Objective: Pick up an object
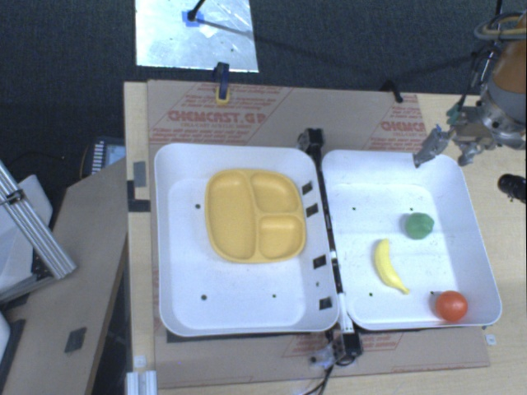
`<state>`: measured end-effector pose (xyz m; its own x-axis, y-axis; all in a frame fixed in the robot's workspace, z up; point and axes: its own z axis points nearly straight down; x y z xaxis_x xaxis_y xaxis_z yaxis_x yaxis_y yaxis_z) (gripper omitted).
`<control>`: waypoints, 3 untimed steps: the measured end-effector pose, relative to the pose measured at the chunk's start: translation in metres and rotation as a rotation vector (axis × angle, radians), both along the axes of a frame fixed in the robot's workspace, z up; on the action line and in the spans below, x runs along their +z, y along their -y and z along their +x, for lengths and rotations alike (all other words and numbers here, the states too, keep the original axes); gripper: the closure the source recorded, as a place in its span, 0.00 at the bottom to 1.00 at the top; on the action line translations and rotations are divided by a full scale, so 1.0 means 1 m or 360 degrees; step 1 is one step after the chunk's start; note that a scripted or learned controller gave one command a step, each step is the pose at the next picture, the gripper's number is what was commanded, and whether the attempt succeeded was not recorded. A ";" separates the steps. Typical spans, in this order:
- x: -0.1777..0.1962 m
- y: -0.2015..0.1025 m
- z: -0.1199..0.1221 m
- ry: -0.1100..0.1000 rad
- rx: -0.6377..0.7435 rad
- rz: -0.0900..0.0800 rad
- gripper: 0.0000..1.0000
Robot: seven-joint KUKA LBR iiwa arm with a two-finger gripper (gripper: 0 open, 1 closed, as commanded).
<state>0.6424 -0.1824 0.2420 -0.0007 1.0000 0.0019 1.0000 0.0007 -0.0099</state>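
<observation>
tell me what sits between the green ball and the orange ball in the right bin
Bare white bin floor in the camera view; the banana lies off to the left of the line from green ball to orange ball.

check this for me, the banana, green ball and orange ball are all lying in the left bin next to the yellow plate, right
Not quite: the camera view shows the banana, green ball and orange ball in the right bin. The yellow plate sits alone in the left bin.
</observation>
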 end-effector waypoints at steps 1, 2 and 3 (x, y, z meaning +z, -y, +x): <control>0.008 -0.001 0.002 0.0019 0.0004 -0.0004 0.00; -0.055 0.001 0.003 0.0012 0.0001 -0.0003 0.00; -0.110 0.010 0.007 0.0014 0.0000 -0.0004 0.00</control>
